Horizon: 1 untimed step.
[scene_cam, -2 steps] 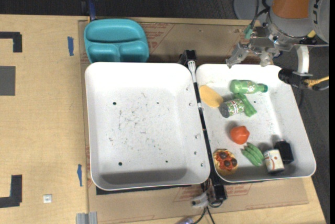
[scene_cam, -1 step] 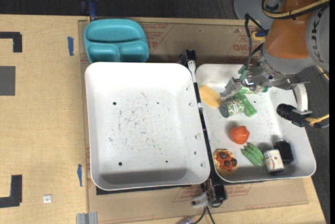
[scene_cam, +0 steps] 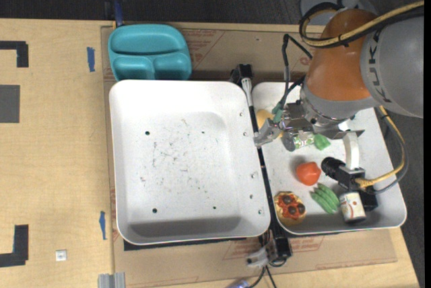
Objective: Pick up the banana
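- My end effector (scene_cam: 286, 128) hangs over the shallow white right bin's (scene_cam: 394, 209) ten o'clock corner; I cannot tell its opening.
- The yellow banana (scene_cam: 262, 118) lies just beside it.

a robotics lab; taped cardboard bench (scene_cam: 54, 165); white bins (scene_cam: 182, 159).
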### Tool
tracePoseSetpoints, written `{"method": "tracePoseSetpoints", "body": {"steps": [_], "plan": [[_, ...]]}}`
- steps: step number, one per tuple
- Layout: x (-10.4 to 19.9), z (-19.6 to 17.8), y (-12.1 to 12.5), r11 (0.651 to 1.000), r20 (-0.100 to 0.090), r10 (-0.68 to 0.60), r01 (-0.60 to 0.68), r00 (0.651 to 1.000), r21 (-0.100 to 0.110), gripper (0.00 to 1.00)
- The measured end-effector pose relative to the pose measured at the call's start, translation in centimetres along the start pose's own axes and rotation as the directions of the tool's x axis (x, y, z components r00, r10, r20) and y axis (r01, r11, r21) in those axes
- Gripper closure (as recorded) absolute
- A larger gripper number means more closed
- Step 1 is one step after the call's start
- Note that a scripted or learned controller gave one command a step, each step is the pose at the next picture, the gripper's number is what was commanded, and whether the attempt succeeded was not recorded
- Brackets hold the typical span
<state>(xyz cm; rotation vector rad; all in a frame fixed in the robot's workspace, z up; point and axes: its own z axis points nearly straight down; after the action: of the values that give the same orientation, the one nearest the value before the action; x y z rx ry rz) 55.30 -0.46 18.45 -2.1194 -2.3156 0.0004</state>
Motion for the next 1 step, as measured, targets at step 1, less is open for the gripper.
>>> {"method": "tracePoseSetpoints", "body": {"steps": [1], "plan": [[1.31,-0.04,-3.15,0.93,0.001,-0.368,0.368,0.93,0.0,0.0]]}}
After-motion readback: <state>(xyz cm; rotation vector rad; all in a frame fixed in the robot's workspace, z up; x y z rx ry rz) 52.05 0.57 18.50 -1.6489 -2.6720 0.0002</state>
